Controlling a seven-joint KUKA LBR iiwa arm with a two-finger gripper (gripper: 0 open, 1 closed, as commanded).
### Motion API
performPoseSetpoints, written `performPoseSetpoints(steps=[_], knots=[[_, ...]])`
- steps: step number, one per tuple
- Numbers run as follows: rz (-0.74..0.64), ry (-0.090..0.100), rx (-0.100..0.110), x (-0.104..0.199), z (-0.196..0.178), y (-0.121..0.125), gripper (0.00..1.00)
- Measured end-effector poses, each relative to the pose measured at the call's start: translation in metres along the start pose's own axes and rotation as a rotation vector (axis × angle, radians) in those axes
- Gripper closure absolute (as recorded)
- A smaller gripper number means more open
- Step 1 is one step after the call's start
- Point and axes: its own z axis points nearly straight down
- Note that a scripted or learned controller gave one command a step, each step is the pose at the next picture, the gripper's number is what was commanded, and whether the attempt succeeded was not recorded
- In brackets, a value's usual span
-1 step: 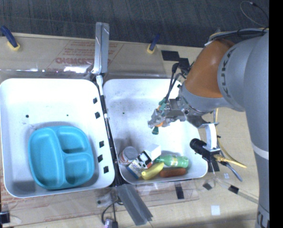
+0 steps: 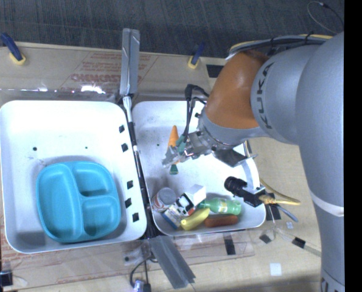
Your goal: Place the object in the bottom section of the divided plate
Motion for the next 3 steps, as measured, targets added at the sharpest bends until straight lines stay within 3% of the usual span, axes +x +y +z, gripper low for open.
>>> performPoseSetpoints(steps=[1, 2, 3], knots=[[-0.094, -0.002, -0.003, 0.053, -0.001, 0.042, 1.0], [-0.199, -0.001, 0.001, 0.128, 0.0, 0.041, 1.0], [-0.31, -0.003, -0.001, 0.177, -0.014, 0.057, 1.0]])
